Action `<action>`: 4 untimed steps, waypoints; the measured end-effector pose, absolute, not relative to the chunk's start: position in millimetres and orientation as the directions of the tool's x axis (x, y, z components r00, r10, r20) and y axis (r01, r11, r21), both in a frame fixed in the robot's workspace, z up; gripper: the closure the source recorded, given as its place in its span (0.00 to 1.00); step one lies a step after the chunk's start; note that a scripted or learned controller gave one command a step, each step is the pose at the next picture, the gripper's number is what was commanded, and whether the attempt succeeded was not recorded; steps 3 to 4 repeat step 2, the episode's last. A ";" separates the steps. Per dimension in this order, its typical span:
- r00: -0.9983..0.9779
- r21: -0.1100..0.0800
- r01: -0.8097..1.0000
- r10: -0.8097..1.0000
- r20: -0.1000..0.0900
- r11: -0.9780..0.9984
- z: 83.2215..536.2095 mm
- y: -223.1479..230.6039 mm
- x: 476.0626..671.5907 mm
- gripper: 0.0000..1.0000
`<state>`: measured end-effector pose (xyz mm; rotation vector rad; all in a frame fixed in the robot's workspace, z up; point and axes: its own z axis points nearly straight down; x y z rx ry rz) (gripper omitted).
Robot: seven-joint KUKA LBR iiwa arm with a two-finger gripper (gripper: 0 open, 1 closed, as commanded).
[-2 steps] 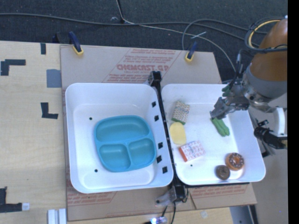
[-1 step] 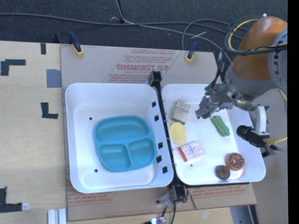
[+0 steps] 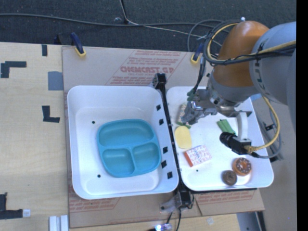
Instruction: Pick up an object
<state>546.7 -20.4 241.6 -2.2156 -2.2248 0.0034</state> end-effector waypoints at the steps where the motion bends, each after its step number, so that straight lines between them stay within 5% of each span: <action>1: -0.004 -0.003 1.000 1.000 -0.001 0.004 225.0 32.9 549.8 1.00; 2: -0.005 -0.002 1.000 1.000 -0.001 0.005 213.4 85.5 560.9 1.00; 4: -0.005 -0.002 1.000 1.000 -0.001 0.005 213.4 85.5 560.9 1.00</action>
